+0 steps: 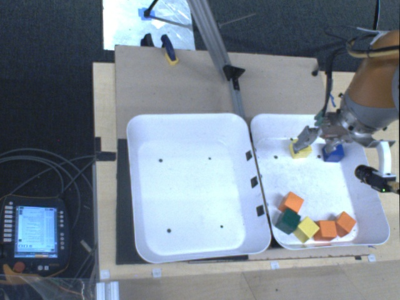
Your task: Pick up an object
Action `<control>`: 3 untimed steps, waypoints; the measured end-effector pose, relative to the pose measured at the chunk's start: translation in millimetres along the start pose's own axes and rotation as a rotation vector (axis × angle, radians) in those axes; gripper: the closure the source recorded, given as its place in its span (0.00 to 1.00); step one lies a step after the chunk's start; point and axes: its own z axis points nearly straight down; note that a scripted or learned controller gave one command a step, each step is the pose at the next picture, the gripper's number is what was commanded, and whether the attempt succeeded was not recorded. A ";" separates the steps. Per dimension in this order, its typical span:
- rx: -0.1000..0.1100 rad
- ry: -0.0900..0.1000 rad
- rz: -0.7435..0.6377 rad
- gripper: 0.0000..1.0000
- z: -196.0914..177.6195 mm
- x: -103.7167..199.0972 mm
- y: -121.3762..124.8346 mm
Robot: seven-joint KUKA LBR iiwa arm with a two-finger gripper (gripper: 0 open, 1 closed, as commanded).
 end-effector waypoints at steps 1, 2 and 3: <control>-0.001 0.000 0.001 0.00 -0.1 0.0 0.1; 0.005 -0.001 0.004 0.00 52.1 -10.4 1.1; 0.005 0.000 0.003 0.00 103.6 -10.2 0.5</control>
